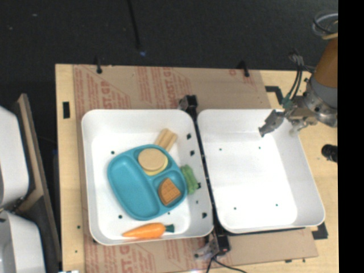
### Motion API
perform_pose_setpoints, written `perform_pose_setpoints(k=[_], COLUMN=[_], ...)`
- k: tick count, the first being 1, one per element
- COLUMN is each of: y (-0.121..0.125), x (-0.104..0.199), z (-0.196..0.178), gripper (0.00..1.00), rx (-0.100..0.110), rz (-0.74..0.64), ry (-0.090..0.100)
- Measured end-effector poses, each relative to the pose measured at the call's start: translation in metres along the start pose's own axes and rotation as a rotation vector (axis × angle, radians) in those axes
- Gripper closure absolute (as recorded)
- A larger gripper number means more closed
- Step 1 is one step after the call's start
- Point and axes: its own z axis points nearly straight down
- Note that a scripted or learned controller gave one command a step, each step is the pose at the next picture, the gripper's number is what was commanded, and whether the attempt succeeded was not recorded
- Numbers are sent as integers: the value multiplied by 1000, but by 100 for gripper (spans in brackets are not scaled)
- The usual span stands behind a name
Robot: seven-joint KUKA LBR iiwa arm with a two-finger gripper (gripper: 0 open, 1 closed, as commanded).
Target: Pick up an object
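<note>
The left bin (96, 152) holds a blue divided plate (132, 189) with a round tan biscuit (153, 160) and a brown waffle piece (169, 191) on it. A light wooden block (166, 138) lies at the plate's far edge. A green piece (189, 179) rests against the plate's right side. An orange carrot (147, 230) lies near the bin's front wall. My gripper (282, 124) hangs over the far right corner of the right bin (256, 209), open, with nothing between its fingers. It is well apart from all the objects.
A black divider clamp (189, 103) sits where the two bins meet at the back. The bins rest on a cardboard-covered bench (136, 87). White equipment (11, 169) stands off the bench to the left.
</note>
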Motion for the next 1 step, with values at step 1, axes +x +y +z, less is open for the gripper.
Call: perform_pose_setpoints(k=[1], y=[44], x=[-14], z=[102], gripper=[0], rx=[9], rz=[0], ry=[2])
